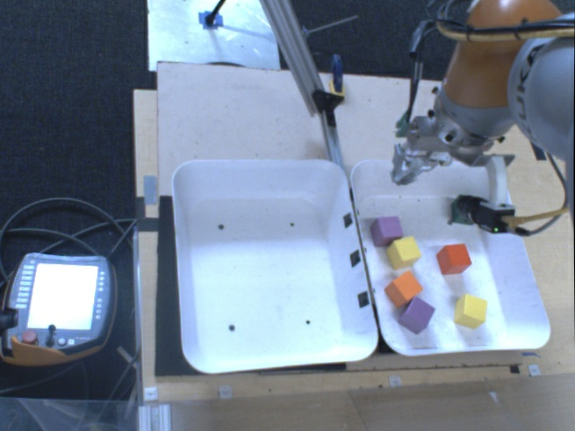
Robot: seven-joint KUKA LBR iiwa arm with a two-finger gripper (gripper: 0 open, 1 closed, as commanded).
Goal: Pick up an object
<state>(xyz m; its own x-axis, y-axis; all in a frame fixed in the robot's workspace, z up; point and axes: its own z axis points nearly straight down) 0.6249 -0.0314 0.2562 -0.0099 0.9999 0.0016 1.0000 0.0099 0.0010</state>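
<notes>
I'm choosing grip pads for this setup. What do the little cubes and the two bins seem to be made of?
The cubes, such as the red cube and the yellow cube, look like painted wood or dense foam: matte, flat colour, crisp edges, no glare. Which one is unclear. The right bin and left bin look like thin moulded plastic: smooth white, rounded corners, soft sheen.

1. A pale wooden bench (243, 115) stands on dark carpet (72, 79).
2. At far left, a metal sheet (193, 16) lies on the floor.
3. A teach pendant (58, 308) with looped cables (54, 218) rests near left.
</notes>
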